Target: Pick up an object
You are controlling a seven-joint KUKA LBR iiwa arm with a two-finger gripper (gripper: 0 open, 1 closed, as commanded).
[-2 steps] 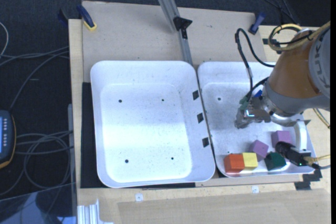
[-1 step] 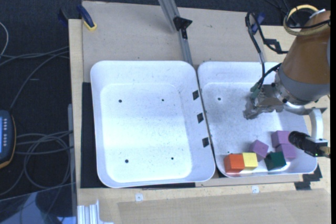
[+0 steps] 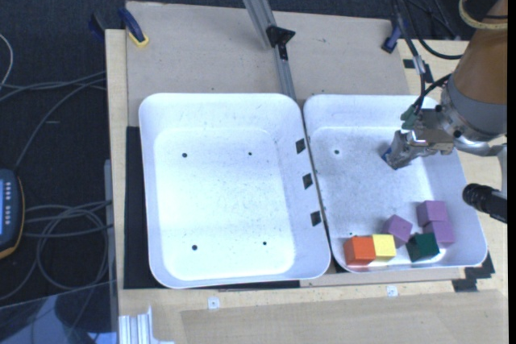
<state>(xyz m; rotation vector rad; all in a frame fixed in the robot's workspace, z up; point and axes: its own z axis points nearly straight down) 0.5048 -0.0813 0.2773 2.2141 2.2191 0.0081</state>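
Gripper (image 3: 397, 155) over upper middle of right bin (image 3: 347, 121), nothing visible between fingers; apart or together, cannot tell. Blocks clustered in that bin's near right corner, well apart from gripper: orange block (image 3: 360, 249) touching yellow block (image 3: 384, 246), dark green block (image 3: 422, 247) just beside, small purple block (image 3: 398, 225) behind them, larger purple blocks (image 3: 436, 220) rightmost. Left bin (image 3: 218, 189) alongside.
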